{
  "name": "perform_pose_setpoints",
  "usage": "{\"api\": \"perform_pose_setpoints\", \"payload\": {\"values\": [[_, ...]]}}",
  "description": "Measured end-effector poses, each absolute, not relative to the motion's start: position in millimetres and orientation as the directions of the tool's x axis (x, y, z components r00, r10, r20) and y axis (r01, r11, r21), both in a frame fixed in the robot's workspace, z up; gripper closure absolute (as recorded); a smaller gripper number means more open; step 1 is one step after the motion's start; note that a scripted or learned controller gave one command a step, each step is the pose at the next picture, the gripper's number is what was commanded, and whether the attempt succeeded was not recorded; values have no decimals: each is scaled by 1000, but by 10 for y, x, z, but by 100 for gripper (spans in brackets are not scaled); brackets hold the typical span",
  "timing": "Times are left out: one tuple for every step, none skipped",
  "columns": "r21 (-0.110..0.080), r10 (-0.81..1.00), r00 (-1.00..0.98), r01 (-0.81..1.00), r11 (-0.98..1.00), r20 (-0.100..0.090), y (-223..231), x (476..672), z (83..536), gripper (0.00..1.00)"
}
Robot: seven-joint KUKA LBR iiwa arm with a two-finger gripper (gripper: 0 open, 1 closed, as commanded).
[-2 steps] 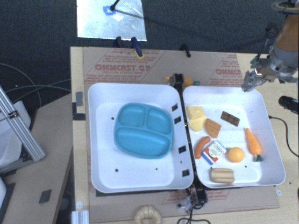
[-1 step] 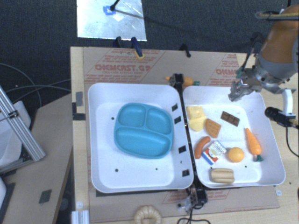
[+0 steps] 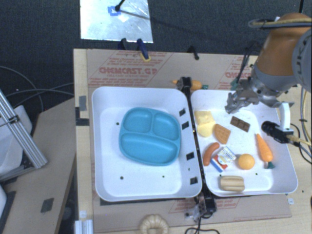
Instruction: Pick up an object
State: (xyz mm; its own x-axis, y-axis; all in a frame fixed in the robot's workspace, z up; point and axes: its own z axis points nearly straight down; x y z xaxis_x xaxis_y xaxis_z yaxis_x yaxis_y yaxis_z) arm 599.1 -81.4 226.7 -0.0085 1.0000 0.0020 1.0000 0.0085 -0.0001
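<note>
The right bin (image 3: 287, 179) holds several toy foods: a yellow cheese wedge (image 3: 204, 122), a waffle piece (image 3: 222, 133), a brown chocolate bar (image 3: 240, 124), a red sausage (image 3: 210, 153), a small packet (image 3: 224, 158), an orange (image 3: 246, 161), a carrot (image 3: 264, 149) and a bread roll (image 3: 231, 183). My gripper (image 3: 234, 105) hangs over the far part of the right bin, just above and left of the chocolate bar. Nothing shows between its fingers.
The left bin (image 3: 109, 179) holds a blue divided plate (image 3: 150, 135). A small orange thing (image 3: 195, 85) lies behind the bins at the divider. A beige ring (image 3: 155, 224) sits on the bench's front edge. Clips stand along the divider between the bins.
</note>
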Motion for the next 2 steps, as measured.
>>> {"api": "perform_pose_setpoints", "payload": {"values": [[-2, 1000, -7, 1000, 7, 2, -444, 5678, 2165, 100], [-1, 1000, -8, 1000, 8, 2, -62, 5306, 2327, 100]]}}
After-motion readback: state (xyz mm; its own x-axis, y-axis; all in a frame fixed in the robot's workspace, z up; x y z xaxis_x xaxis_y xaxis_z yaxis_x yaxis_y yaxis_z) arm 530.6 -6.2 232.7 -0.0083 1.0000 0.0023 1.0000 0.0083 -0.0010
